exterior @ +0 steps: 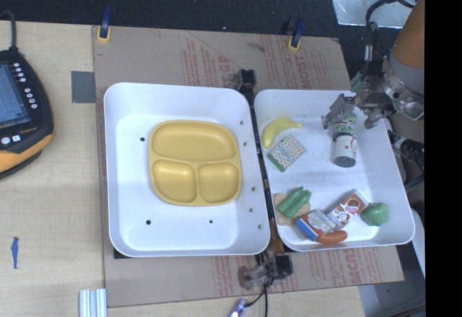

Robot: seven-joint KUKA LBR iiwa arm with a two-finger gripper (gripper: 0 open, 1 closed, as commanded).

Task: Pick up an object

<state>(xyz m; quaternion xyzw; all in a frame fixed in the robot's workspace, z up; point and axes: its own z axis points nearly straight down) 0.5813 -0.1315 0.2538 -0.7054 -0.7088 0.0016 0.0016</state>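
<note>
Gripper (pixel 351 115) spread wide over the top of a small can (pixel 345 146) lying in the right bin (pixel 399 185); the round can may roll aside as the gripper narrows

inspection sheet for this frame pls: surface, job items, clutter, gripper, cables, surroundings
Surface: brown board clamped on a wooden bench, bearing the left bin and right bin.
Job's things: in the right bin, a can lying near the far side, banana, small patterned box, green pepper, snack packets, green round item.
Clutter: yellow divided plate in the left bin.
Grippers: gripper over the right bin's far side, just above the can; nothing visibly held.
Cables: a black cable behind the arm; wiring at the board's near edge.
Surroundings: teach pendant at left, dark floor beyond.
</note>
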